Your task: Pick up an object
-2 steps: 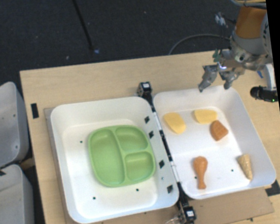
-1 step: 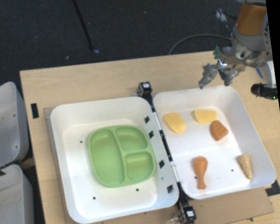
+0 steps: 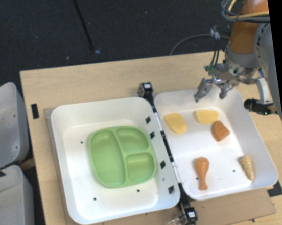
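While the pincer (image 3: 213,90) hangs spread, the yellow piece (image 3: 206,115) lies just below it.

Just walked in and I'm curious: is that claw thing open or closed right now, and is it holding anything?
Gripper: open, holding nothing, hovering above the right bin's far edge.

You're looking down on a pale wooden bench (image 3: 90,82) set on a dark floor (image 3: 42,29). A thin dark cable (image 3: 84,24) crosses that floor. At your left, two white chairs (image 3: 4,168) sit against the bench edge.
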